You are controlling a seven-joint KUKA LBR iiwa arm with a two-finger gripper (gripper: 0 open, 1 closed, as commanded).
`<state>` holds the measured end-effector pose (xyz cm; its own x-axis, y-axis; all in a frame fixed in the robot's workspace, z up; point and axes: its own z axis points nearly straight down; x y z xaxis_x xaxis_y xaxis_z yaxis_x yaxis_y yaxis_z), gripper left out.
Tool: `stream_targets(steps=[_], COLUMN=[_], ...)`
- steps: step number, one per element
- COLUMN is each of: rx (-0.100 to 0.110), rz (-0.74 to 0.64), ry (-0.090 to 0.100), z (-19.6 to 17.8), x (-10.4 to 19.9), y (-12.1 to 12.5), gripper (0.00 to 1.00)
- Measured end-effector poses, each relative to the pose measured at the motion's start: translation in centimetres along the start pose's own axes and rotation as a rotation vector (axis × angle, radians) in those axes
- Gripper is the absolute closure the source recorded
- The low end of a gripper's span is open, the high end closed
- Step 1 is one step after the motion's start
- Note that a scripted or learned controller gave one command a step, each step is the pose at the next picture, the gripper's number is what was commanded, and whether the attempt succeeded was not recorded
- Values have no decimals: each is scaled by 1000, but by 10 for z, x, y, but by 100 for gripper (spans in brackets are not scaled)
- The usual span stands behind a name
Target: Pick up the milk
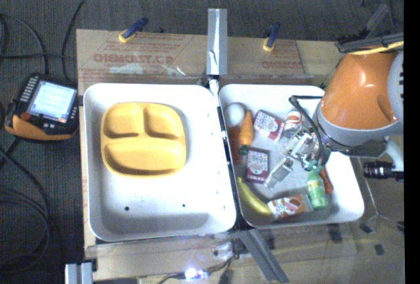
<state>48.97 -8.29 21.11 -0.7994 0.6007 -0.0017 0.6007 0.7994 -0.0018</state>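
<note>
Camera view, yellow tray (144, 138) in left bin (92, 210), groceries in right bin (351, 207)

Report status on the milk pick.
Hand low in right bin, among clutter. Milk lies ungrasped, up-left of it. Carrot beside milk.

A small maroon-and-white milk carton (268, 124) lies flat, tilted, right of the frame's centre in the upper right bin (341, 214).
</note>
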Motion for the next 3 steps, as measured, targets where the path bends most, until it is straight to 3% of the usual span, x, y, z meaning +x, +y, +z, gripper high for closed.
stream_targets(steps=[1,2,3], rx=[-3,-5,-5], rz=[-121,-121,-103], ry=[-2,-1,1], z=[94,85,64], x=[-10,-10,-18], y=[-22,-20,-10], gripper=[0,100,100])
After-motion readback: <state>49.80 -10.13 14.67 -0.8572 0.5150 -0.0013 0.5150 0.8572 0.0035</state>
